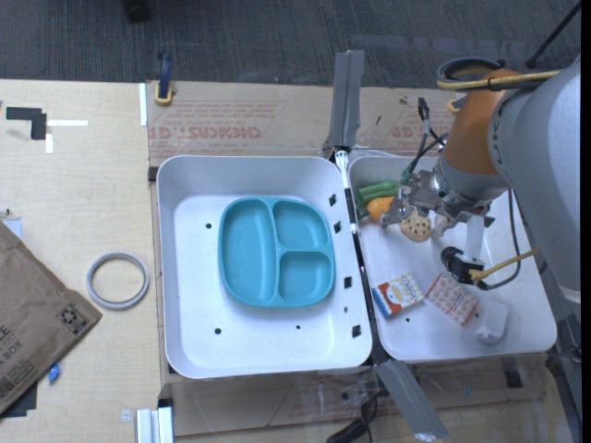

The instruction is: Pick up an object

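While jaws (413,212) hang in right bin (517,340), cookie (416,227) just below; opening unclear.

"box" on brown cardboard box (37,317)

Bright, even overhead light; soft shadows; slightly grainy, mild blur.
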Robot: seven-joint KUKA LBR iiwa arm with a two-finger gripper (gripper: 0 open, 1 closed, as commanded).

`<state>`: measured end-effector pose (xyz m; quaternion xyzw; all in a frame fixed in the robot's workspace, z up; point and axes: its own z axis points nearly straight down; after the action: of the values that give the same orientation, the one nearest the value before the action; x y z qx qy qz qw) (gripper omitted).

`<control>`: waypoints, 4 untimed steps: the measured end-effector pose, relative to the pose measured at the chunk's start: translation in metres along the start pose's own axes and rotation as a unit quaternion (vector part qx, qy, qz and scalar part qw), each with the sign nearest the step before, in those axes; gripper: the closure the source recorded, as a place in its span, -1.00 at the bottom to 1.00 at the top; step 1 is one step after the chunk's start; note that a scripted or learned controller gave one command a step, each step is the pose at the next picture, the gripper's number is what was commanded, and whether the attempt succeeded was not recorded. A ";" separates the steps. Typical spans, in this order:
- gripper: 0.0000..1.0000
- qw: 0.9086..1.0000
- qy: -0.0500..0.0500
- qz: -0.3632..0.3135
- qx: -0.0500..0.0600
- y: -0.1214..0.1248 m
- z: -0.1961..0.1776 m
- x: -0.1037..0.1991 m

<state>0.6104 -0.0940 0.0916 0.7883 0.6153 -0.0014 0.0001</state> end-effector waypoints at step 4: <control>1.00 0.983 0.001 -0.186 0.001 -0.060 -0.100 0.087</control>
<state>0.5736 0.0049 0.1910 0.6600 0.7513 -0.0013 -0.0010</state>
